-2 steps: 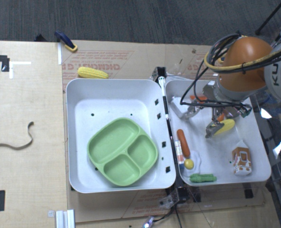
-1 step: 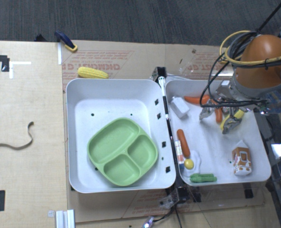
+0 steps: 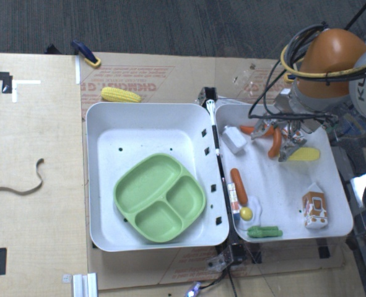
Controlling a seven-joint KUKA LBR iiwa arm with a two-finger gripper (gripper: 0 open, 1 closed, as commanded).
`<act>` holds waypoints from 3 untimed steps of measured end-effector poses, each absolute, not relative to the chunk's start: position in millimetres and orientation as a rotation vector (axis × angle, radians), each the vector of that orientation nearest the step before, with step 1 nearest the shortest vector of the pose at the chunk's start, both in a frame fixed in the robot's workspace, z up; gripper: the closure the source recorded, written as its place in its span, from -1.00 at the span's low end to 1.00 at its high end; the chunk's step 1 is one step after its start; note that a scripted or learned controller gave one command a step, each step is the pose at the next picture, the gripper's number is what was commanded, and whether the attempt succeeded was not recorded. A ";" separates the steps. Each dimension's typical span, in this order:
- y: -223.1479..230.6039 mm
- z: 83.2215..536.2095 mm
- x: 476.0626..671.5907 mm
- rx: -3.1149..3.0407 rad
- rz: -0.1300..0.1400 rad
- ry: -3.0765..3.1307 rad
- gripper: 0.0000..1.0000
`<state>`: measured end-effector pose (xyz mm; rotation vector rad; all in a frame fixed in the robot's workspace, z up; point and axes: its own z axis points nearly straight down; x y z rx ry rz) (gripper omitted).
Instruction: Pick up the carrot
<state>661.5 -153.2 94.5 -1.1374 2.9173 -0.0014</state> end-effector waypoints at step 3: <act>-221.2 140.8 581.5 -1.298 0.000 2.855 1.00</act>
